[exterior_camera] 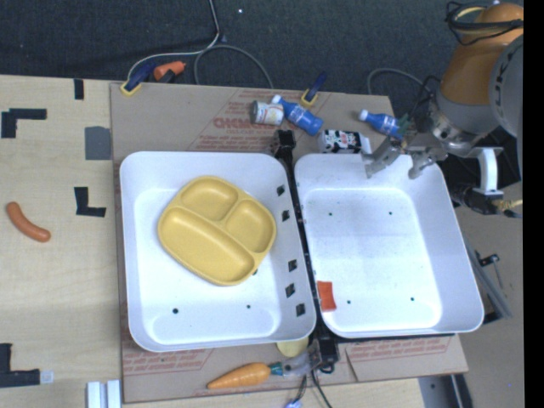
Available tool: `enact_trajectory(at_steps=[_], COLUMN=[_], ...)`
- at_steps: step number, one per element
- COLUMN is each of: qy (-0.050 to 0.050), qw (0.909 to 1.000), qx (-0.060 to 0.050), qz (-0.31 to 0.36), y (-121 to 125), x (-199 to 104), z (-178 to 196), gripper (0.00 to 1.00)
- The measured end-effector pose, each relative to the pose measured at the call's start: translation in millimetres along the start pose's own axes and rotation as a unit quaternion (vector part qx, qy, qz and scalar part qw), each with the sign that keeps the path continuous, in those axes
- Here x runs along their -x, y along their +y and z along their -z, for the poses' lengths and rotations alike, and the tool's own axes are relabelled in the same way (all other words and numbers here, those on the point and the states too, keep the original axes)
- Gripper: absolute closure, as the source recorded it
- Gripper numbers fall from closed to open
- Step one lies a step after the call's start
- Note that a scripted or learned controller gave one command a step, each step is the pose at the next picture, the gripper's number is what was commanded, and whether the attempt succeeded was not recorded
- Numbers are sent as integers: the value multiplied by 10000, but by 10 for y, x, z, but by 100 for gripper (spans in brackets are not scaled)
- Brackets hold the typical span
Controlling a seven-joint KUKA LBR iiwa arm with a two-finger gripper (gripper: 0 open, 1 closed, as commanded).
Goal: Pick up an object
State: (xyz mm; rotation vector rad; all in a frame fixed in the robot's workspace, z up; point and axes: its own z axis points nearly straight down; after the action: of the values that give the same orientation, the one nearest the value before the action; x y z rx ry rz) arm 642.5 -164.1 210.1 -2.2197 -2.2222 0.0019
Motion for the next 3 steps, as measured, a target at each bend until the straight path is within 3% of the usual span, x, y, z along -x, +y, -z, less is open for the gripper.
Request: enact_trajectory(at_steps=[1,2,3], qy=[-12,-4,-14], qw=[10000,10000,10000], qx=[19,28,27], qz=[2,14,-4], y=[-371,160,-169], x=[-413,-613,-681], z=[-1275,-1244,-1236], gripper=[0,0,0])
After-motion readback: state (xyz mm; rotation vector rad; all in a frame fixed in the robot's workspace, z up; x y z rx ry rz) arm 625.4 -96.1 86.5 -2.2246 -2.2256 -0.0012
